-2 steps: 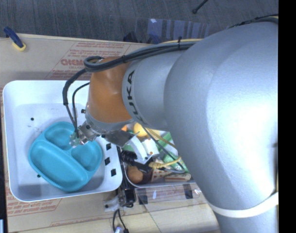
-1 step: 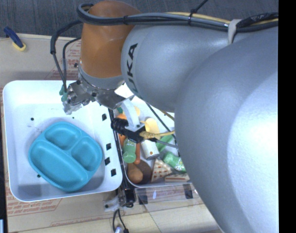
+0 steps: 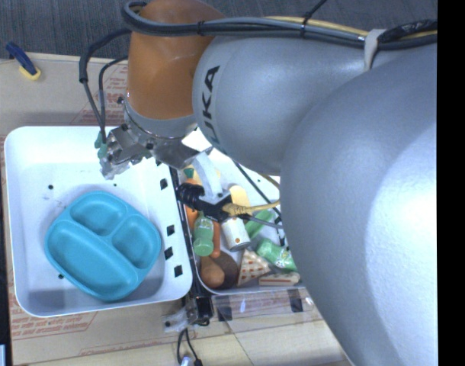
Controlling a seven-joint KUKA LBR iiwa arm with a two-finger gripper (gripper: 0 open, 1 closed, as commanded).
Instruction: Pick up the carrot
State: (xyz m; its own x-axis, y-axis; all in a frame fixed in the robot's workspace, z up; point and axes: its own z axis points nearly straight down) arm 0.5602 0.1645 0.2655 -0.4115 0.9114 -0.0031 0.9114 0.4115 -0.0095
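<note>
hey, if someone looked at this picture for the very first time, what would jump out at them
The big grey arm with its orange band sweeps in from the right and covers much of the right bin. Next comes the bright blue divided plate lying in the left bin. Below the arm, a jumble of toy food shows in the right bin, an orange carrot among it.

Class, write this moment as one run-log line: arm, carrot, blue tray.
arm: over both bins | carrot: in right bin among clutter, not held | blue tray: in left bin
</note>
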